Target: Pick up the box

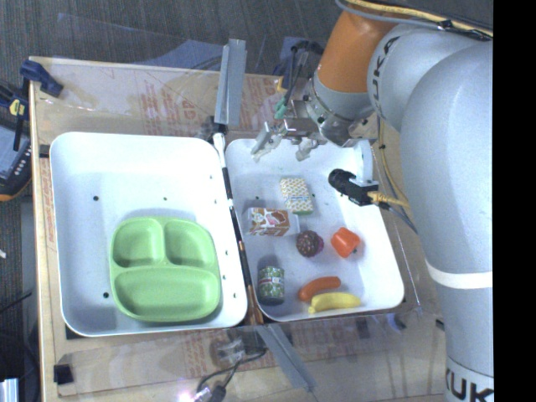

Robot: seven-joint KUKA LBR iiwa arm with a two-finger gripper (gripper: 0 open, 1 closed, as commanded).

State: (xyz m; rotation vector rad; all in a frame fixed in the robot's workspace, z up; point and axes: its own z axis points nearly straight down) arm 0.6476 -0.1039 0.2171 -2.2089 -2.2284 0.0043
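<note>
Grey and orange, the arm (435, 99) bulks over the right of my view, reaching in across the far end of the right bin (394, 283). Well off to the pincer's left and nearer me lies the left bin (75, 166), with a green tray (165, 269) in it. The pincer (285, 143) hangs above the right bin's far rim, fingers spread apart with nothing between them.

What I am after is the box (269, 221), lying flat on the bin floor nearer me than the pincer and a touch to its left, close to the wall shared with the other bin. Its long axis runs across the bin, left to right. Between pincer and box, slightly right, sits a checked packet (296, 195), which I judge the likeliest thing to be struck by mistake. Beyond the box come a can (270, 283), a dark ball (309, 243), an orange lump (345, 242), a sausage (319, 287) and a banana (333, 301).
</note>
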